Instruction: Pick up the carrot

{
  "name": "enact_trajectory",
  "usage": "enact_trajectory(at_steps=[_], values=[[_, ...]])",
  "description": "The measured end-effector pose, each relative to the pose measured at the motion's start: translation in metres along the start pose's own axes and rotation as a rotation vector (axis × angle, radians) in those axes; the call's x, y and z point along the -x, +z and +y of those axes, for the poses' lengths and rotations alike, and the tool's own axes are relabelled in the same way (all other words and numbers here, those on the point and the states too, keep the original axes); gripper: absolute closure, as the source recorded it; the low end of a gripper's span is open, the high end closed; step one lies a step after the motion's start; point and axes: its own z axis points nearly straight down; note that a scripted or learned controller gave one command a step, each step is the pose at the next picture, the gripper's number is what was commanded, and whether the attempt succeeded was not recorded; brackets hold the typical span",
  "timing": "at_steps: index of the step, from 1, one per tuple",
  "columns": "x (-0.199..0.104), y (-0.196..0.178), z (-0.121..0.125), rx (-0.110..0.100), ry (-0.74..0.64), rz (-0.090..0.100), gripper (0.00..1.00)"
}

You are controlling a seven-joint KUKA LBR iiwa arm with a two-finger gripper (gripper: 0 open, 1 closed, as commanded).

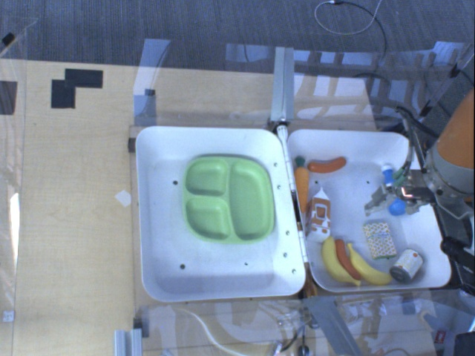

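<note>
The carrot [301, 188] is orange with a small green top and lies along the left wall of the right bin [349, 137], its top pointing to the far side. My gripper [381, 197] hangs over the right part of that bin, well to the right of the carrot. It is close to a small blue object [398, 207]. The carrot lies free, with a white bottle with an orange label [319, 213] just to its right.
A red sausage [326, 165] lies at the far side of the right bin. Yellow bananas [350, 263], a patterned packet [379, 238], a can [407, 264] and a blue-and-white bottle [387, 174] share that bin. The left bin [159, 221] holds a green divided plate [227, 199].
</note>
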Motion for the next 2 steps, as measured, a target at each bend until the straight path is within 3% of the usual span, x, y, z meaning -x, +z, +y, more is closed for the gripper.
enact_trajectory(at_steps=[1,2], values=[[-0.0485,0.1140,-0.0172,0.005,0.129,-0.003,0.00],[-0.0501,0.1051,-0.0170,0.003,0.127,-0.001,1.00]])
